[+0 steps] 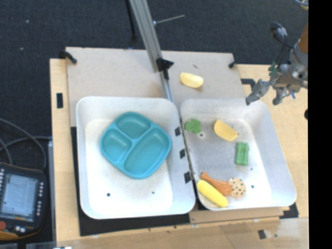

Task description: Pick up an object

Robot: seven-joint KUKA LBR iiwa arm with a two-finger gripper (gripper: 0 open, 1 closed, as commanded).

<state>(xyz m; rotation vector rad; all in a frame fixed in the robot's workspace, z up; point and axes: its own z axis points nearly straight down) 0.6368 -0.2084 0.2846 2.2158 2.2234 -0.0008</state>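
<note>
With no legible markings anywhere, the gripper hangs open and empty beyond the right bin's far corner, well apart from a green block, yellow wedge, corn cob and cookie, while a blue divided plate occupies the left bin.

Teal tray, green block, speckled cookie.

A pale wooden table stands on dark carpet. A grey metal rail slants across from the top. At lower left a pendant with a screen lies beside black cables.
</note>
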